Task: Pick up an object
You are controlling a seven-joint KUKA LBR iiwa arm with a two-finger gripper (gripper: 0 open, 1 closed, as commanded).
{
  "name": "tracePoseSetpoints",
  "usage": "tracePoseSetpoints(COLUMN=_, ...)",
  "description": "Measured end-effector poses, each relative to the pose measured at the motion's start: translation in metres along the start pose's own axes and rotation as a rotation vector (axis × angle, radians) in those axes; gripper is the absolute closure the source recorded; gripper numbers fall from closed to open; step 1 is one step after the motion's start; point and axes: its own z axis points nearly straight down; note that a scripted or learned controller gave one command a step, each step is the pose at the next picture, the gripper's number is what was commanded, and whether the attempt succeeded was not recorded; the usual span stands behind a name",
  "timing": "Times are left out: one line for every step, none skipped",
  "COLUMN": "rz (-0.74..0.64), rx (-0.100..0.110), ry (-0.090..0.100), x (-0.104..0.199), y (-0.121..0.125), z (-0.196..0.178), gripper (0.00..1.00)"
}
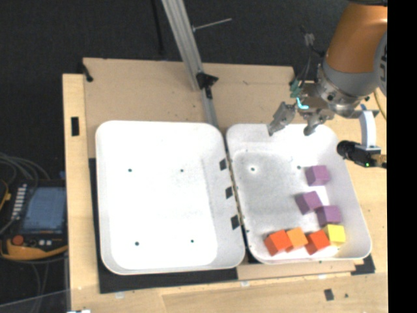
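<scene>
Jaws (294, 126) spread, nothing between them, hovering over the far rim of the right bin (257, 142). Bin is smooth white plastic with rounded corners. Seven small matte cubes sit in its near right part — three purple blocks (317, 175), three orange blocks (279, 241), one yellow block (335, 233). Cubes are tilted, no clear long axis

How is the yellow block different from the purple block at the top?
The yellow block is yellow, while the top purple block is purple. The yellow block sits near the right bin's lower corner, touching a red block; the top purple block sits alone, higher up, nearer the gripper. Both are small cubes lying in the right bin.
</scene>
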Motion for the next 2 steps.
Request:
tracePoseSetpoints(rz=0.000, rx=-0.005, ry=0.000, x=0.000, y=0.001, z=-0.003, gripper=0.00)
tracePoseSetpoints(rz=0.004, rx=0.000, ry=-0.003, x=-0.003, y=-0.005, z=0.041, gripper=0.00)
